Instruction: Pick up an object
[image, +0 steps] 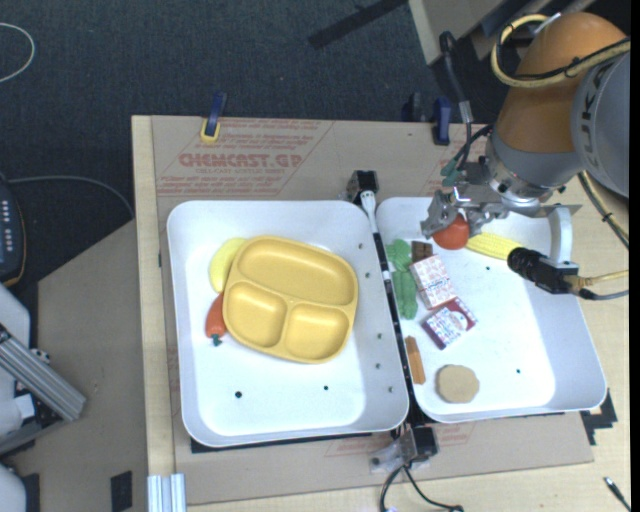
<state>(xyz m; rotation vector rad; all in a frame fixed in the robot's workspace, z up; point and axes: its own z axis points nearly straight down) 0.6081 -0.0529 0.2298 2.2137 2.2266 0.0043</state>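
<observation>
A small, round, red-orange toy tomato (452, 234) sits right under the end effector (447, 216) (its grip I cannot tell), with a yellow corn cob (492, 245) just beside it.

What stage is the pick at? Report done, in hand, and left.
Done: the arm has reached into the right bin, and the pincer sits at its back edge over a red tomato-like piece.
In hand: closing on that piece; an actual grip cannot be confirmed.
Left: lifting it clear. The corn cob, cookie and packets lie untouched.
</observation>
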